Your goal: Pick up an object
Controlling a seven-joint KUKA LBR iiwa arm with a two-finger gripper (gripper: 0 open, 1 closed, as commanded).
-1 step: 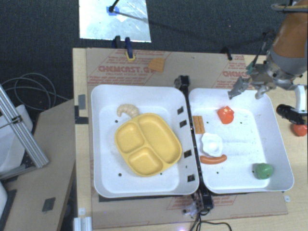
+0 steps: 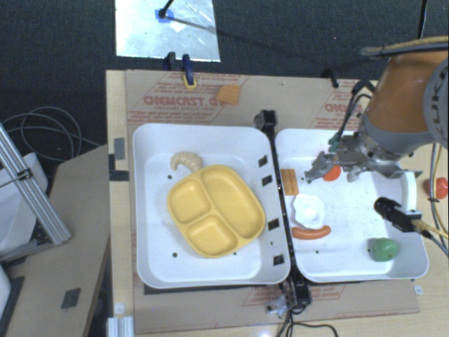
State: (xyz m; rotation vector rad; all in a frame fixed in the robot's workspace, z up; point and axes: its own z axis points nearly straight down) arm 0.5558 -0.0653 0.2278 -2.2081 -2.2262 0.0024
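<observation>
1. Two shallow white bins sit side by side on the bench (image 2: 119,188); the left bin (image 2: 151,209) and the right bin (image 2: 414,258) meet at a black divider.
2. One grey arm (image 2: 403,97) with an orange band reaches in over the right bin's upper half.
3. One yellow divided tray (image 2: 214,209) lies tilted in the middle of the left bin, with three compartments.
4. One pale croissant-shaped piece (image 2: 186,161) lies just beside the tray's upper left corner.
5. The gripper (image 2: 330,168) hangs low over the right bin's upper left part, above an orange object (image 2: 332,174); whether its fingers are apart or together cannot be told.
6. One white egg-like piece (image 2: 308,209) lies below the gripper, with an orange-red sausage (image 2: 310,233) touching its lower edge.
7. One green object (image 2: 383,249) rests near the right bin's lower right corner.
8. One small tan block (image 2: 288,182) lies by the divider.
</observation>
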